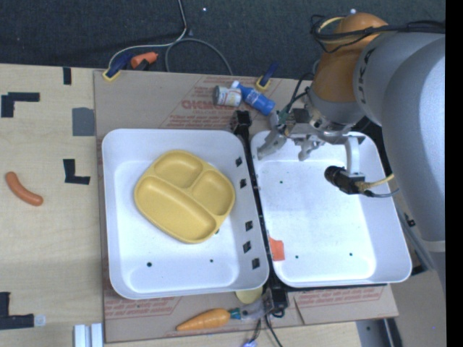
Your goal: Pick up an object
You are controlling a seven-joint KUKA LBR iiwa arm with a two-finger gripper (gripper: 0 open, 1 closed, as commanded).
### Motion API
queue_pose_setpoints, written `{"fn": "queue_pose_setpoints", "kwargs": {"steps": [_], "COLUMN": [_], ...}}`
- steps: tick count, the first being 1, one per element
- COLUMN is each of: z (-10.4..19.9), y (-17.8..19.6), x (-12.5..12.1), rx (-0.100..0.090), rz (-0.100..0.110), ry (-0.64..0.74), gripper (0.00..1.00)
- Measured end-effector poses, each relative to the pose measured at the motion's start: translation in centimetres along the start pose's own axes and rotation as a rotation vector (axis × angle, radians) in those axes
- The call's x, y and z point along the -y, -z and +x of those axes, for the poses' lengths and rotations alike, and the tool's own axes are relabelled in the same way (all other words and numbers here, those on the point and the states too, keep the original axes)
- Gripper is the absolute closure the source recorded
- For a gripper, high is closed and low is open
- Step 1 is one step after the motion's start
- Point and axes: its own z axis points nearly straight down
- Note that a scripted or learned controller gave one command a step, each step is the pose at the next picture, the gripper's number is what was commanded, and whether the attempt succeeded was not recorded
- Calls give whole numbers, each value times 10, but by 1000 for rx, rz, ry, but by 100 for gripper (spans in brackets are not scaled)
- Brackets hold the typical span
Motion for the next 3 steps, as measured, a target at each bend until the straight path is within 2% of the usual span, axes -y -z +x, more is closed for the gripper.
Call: {"fn": "queue_pose_setpoints", "kwargs": {"steps": [1, 2, 3], "z": [-44, -46, -46], "y": [-104, -99, -88], "x": [-7, -34, -33], "rx": [2, 0, 2], "rz": [-1, -3, -4], "ry": [-2, 2, 3], "gripper": [0, 0, 100]}}
